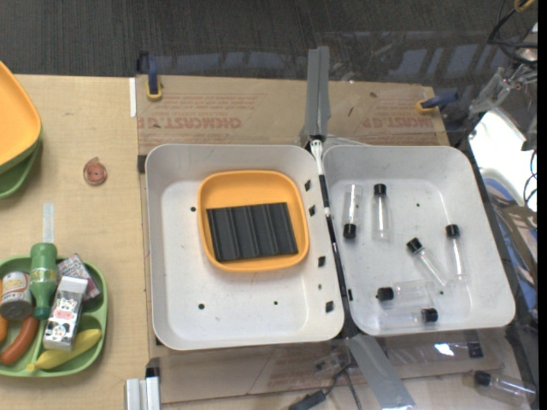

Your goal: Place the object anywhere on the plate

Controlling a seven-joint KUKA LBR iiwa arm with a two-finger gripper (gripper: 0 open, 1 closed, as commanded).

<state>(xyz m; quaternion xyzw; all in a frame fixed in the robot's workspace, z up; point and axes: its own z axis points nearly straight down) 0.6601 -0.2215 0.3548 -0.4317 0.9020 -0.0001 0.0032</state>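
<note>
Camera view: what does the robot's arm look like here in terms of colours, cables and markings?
Little can be settled. At the upper right edge, dark and yellow cables loop above a blurred greyish structure. I cannot tell whether either belongs to the arm. That corner is too blurred and cropped to read any band, marking or finger shape.

An orange plate (253,219) bearing a dark ribbed block (253,231) sits in the left bin (171,297). Clear black-capped vials (425,261) lie scattered in the right bin (487,254).
</note>
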